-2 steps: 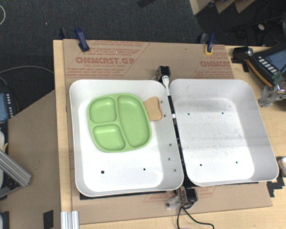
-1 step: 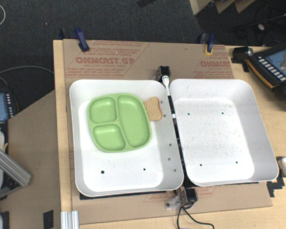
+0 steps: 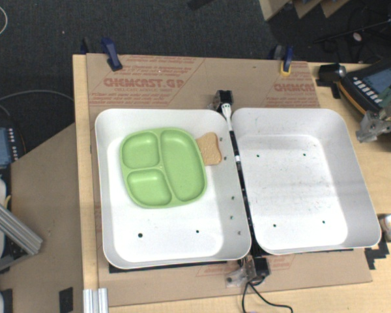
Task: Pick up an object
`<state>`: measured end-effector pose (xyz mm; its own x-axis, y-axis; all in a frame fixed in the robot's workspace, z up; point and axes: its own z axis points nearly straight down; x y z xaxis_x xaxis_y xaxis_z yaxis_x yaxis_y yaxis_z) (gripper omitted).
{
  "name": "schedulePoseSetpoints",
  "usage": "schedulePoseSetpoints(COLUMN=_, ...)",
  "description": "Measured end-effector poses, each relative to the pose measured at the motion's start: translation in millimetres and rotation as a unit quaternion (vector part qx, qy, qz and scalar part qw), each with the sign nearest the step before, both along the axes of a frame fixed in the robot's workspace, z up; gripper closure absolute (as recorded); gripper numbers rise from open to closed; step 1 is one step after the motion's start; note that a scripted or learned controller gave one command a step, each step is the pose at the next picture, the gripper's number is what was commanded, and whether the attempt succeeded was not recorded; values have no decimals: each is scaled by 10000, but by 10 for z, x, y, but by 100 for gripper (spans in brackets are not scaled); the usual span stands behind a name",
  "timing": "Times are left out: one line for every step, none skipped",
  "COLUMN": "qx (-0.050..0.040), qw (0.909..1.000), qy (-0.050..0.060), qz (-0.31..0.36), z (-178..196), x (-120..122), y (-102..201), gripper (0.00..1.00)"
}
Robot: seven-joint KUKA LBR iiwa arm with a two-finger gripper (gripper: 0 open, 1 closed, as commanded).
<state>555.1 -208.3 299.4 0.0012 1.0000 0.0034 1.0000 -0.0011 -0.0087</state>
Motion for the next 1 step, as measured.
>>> schedulePoseSetpoints(qx=-64, qw=9999, qy=-145, qz=14, z=1554, x=294, y=-166, gripper=100)
